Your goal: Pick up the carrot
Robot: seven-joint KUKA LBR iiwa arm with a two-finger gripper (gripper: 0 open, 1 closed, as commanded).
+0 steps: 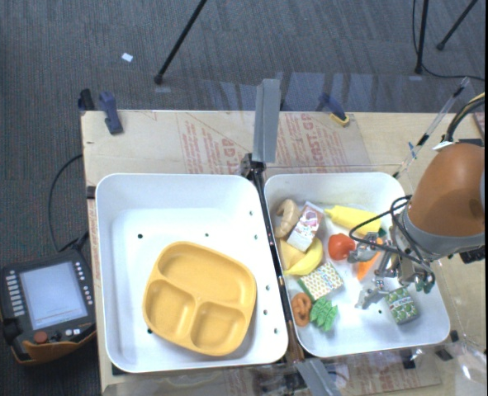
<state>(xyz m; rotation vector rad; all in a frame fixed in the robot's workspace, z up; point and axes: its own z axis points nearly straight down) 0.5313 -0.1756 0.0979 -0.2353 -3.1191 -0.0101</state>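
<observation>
Dark carpet and tripod legs frame my bench [186,139], a board-topped table carrying two shallow white bins side by side. From my remote seat, I see the left bin [128,213] holding a yellow divided tray [199,297], set slightly askew toward the bin's near half. Off the bench's left edge, a teach pendant [49,308] lies on the floor.

I find the right bin [355,184] crowded with toy food: a banana [303,258], a corn cob [351,217], a small carton [307,225], a red tomato [341,247], a checkered box [322,280], a pretzel-like ring [301,306], a green leafy piece [323,313] and a green-labelled box [402,305].

The carrot [367,265] lies in that bin's right half, just right of the tomato. Its long axis runs at a slant, from upper right to lower left, with the narrow tip seeming to point down-left toward the bin's near wall; part of it is crossed by cables.

My arm [446,200] reaches in from the right, its orange band over the bin's right rim. The gripper [384,285] hangs just beside the carrot, between it and the green-labelled box. I cannot tell how the jaws stand, and I see nothing clearly between them.
</observation>
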